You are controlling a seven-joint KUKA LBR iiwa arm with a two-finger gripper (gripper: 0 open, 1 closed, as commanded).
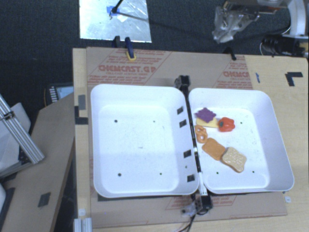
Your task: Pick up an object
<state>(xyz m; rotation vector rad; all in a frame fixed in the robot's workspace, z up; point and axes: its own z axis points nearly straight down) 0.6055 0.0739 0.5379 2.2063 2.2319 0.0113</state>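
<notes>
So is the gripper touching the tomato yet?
Apart. The camera view shows the gripper up beyond the bench's far edge, while the tomato lies in the right bin.

Smooth matt white plastic bins (pixel 137 93), brown printed cardboard sheet (pixel 145 66) beneath, crinkled shiny foil square (pixel 99 13), dark carpet-like floor (pixel 34 33)

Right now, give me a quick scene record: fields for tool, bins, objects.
tool: up at the top right of the view, above the bench, behind the bins
left bin: white, shallow
right bin: white, shallow, holds all the objects
objects: purple piece, red piece, yellow piece, pretzel, brown cracker, toast slice
layout: clustered in the left half of the right bin
held: nothing seen in the tool
</notes>
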